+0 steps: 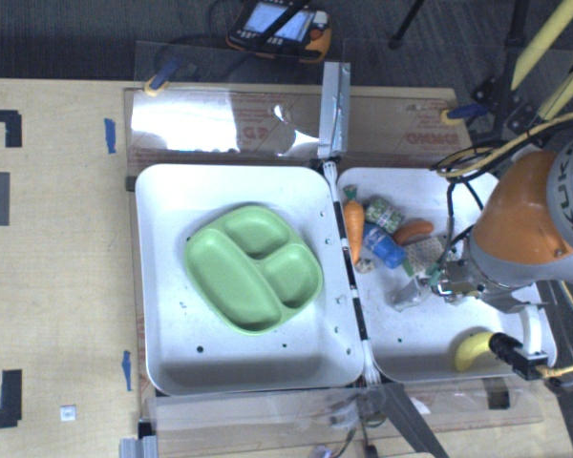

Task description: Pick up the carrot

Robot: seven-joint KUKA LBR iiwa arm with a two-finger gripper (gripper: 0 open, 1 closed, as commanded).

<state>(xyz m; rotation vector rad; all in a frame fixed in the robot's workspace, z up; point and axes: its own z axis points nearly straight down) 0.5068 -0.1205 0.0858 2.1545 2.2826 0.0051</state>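
Orange and tapered, the carrot (353, 229) lies lengthwise against the left wall of the right bin (415, 346), beside crinkly wrappers. A glossy green divided plate (253, 267) fills the left bin (167, 256). Pale wood bench (53, 256), dark carpet beyond. The gripper (437, 280) hovers mid-bin; its grip cannot be made out.

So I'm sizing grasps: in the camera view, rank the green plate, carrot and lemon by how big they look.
1. Green plate, by far.
2. Carrot.
3. Lemon, close to the carrot: longer versus rounder.
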